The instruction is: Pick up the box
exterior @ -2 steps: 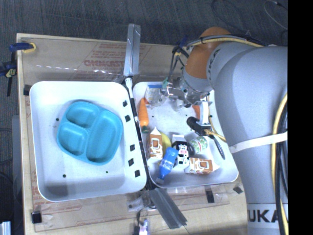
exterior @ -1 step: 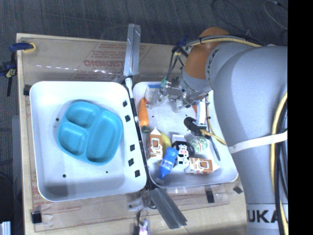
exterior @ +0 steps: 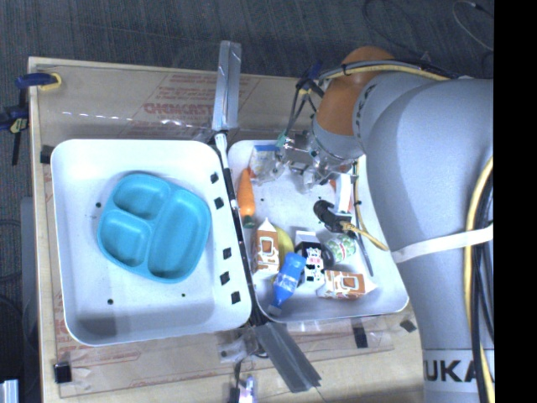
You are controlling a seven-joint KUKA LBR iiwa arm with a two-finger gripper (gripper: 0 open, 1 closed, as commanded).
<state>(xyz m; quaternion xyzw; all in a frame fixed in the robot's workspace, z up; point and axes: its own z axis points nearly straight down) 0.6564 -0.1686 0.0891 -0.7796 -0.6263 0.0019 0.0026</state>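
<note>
The gripper (exterior: 289, 159) hangs over the right bin's (exterior: 388, 296) far end, grip state unclear, boxes (exterior: 346, 285) nearer.

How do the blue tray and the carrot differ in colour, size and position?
The blue tray is light blue; the carrot is orange. The tray is far larger, broad with compartments; the carrot is slim. The tray lies in the left bin, the carrot at the right bin's left wall.

1. even overhead light, fairly bright; the white bins (exterior: 75, 225) run near blown out.
2. soft shadow under the arm (exterior: 436, 191) (right bin).
3. mild softness overall, glare streaks on the bench's clear sheet (exterior: 168, 107).
</note>
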